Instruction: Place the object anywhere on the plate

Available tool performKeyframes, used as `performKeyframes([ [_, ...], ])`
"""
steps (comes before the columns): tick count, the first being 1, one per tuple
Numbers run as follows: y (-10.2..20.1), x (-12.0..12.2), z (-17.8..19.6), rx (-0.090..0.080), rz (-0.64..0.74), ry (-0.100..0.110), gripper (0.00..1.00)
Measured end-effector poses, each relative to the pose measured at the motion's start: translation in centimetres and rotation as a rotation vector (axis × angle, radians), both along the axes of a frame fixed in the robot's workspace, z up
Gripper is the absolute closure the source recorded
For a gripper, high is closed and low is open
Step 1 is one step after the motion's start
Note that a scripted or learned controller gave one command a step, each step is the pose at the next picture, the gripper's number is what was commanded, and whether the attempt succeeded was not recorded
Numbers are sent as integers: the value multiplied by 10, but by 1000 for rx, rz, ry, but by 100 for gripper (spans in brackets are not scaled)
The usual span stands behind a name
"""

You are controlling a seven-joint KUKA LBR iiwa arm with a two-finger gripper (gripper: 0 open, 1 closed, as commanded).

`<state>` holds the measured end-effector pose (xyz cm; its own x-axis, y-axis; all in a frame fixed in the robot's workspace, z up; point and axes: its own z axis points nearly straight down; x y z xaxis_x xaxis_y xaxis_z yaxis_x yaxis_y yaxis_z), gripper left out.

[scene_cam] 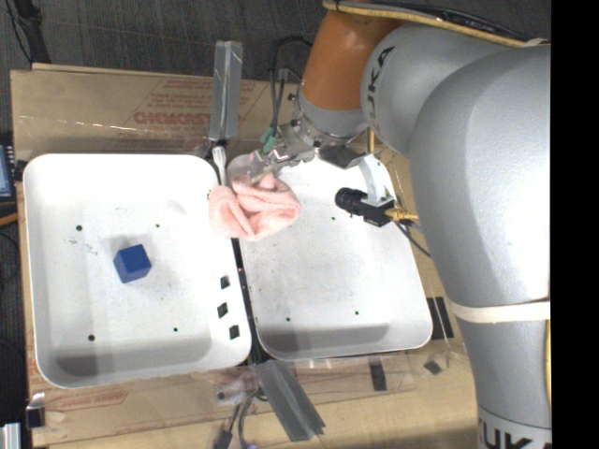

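The big grey arm (468, 157), part of the KUKA name showing on its shell, is reaching in over the right bin (393, 316), and its gripper (265, 162) is hanging at the top of the wall between the bins, pinching the top of a crumpled pink cloth (253, 209). The cloth is drooping over that wall, while a small blue cube (132, 262) is sitting in the left bin (56, 344), and red lettering on the cardboard (112, 110) behind is too faint to read.

Pink cloth (255, 208), blue cube (133, 262)
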<state>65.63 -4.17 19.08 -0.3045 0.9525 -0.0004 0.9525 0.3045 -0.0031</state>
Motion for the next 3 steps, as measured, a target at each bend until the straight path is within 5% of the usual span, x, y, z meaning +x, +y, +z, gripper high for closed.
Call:
performKeyframes([
  [1,0,0,39,1,4,2,100],
  [3,109,-52,35,3,816,4,100],
])
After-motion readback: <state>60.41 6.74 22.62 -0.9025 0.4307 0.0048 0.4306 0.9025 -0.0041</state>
